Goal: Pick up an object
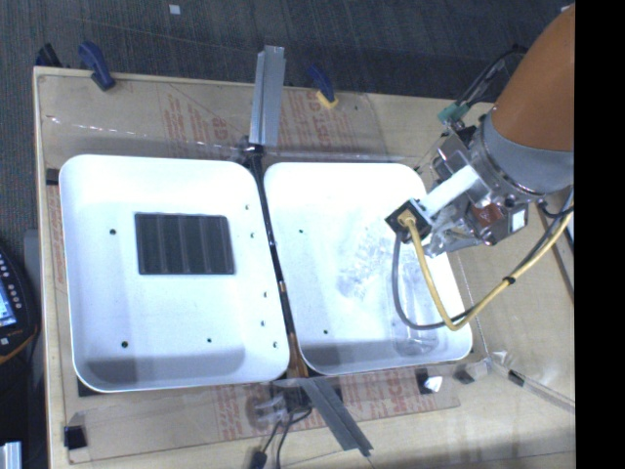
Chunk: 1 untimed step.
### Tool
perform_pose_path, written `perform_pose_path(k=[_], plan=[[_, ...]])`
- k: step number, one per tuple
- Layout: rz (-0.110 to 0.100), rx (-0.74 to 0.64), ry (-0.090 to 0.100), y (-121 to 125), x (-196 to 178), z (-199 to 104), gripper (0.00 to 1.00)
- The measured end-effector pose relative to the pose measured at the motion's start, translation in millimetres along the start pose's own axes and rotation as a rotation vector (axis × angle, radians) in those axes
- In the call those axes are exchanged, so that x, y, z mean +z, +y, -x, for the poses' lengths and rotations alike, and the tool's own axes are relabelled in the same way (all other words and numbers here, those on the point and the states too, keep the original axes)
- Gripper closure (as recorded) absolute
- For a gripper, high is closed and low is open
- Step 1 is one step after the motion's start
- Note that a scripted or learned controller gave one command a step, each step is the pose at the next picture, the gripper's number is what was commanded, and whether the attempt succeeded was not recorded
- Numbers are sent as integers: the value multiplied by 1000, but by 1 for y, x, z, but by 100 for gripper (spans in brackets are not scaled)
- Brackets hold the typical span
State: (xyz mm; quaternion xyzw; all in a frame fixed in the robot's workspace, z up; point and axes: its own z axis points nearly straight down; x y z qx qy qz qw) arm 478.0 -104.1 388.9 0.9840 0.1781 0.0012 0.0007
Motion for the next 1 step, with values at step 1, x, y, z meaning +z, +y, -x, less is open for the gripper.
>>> perform_pose_path(k=[1], plan=[[-3, -392, -3, 19, 14, -57, 100]])
